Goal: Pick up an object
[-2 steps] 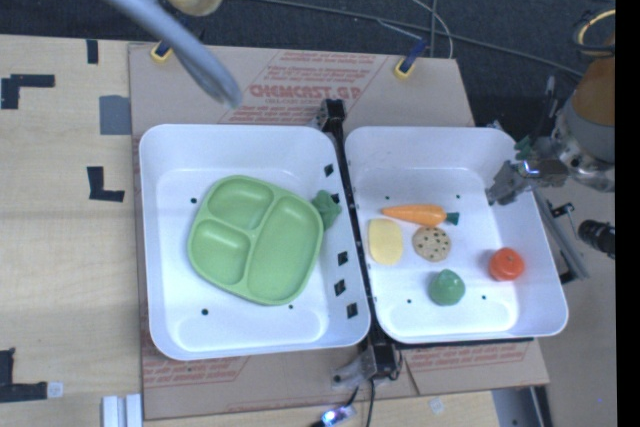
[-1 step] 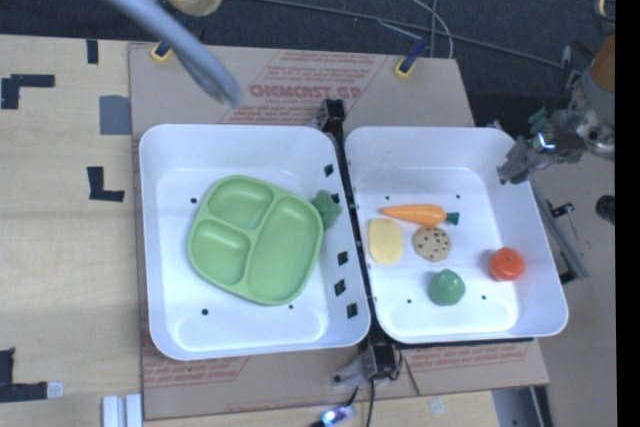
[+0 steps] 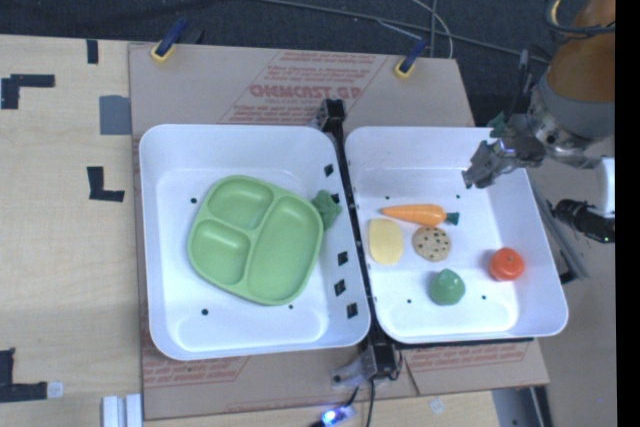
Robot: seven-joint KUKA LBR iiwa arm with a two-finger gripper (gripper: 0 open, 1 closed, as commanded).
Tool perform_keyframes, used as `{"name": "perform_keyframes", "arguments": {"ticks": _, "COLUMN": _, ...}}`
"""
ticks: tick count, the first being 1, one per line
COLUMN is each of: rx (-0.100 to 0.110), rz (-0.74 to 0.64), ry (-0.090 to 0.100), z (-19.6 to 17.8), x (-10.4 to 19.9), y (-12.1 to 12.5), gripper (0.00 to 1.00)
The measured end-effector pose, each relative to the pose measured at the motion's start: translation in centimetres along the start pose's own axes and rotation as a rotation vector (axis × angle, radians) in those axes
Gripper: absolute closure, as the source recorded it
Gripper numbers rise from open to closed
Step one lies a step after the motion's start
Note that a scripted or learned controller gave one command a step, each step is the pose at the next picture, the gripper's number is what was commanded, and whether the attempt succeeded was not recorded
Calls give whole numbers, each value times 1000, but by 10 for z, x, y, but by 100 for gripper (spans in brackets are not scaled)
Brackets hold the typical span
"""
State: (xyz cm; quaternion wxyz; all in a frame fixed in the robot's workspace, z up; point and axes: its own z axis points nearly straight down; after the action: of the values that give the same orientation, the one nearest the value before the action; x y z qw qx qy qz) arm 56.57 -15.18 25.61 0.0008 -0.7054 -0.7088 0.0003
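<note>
In the right bin lie an orange carrot, a pale yellow piece, a speckled cookie, a green round fruit and an orange-red fruit. My gripper hangs over the bin's upper right part, above and to the right of the carrot, apart from every object. Nothing shows between its dark fingertips.
The left bin holds a green divided tray, with a small green piece at its right rim. A black clip sits where the two bins meet. Cables run across the dark floor behind the bench.
</note>
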Motion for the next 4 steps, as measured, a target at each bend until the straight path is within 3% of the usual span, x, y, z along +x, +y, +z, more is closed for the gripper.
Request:
{"name": "perform_keyframes", "arguments": {"ticks": 2, "rx": 0, "rz": -2, "ry": 1, "z": -2, "x": 108, "y": 5, "gripper": 100}}
{"name": "perform_keyframes", "arguments": {"ticks": 3, "rx": 2, "rz": -1, "ry": 0, "z": 16, "x": 159, "y": 15, "gripper": 100}}
{"name": "perform_keyframes", "arguments": {"ticks": 4, "rx": 3, "rz": -1, "ry": -1, "z": 34, "x": 216, "y": 8, "gripper": 100}}
